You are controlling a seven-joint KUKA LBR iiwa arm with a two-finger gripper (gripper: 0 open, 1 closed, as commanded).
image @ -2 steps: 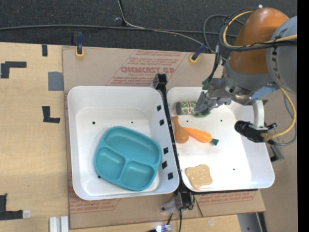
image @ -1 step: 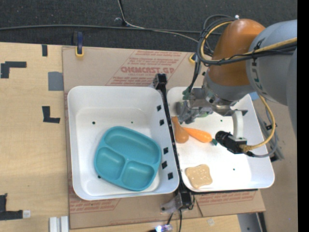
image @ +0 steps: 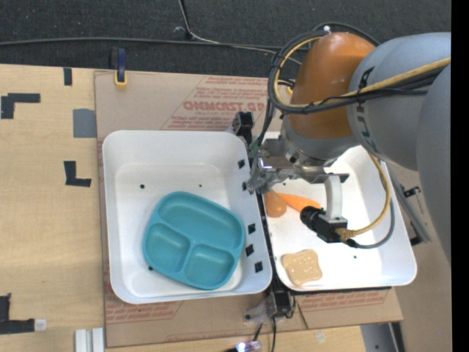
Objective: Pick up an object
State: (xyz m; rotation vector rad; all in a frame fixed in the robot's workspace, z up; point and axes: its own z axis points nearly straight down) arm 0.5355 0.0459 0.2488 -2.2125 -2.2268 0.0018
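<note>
In the right bin (image: 396, 266) an orange carrot-shaped piece (image: 296, 200) lies beside a tan round object (image: 275, 205), both partly under the arm. A tan toast slice (image: 302, 267) rests near the bin's front. My gripper (image: 272, 176) hangs low over the bin's left side, just above the round object, and the wrist hides its fingers. The left bin (image: 124, 149) holds a teal divided plate (image: 193, 239).
The grey arm with its orange band (image: 330, 72) covers the back of the right bin. Black cables (image: 366, 229) loop over that bin's middle. Black clips (image: 253, 229) line the wall between the bins. A cardboard sheet (image: 205, 101) lies under both bins.
</note>
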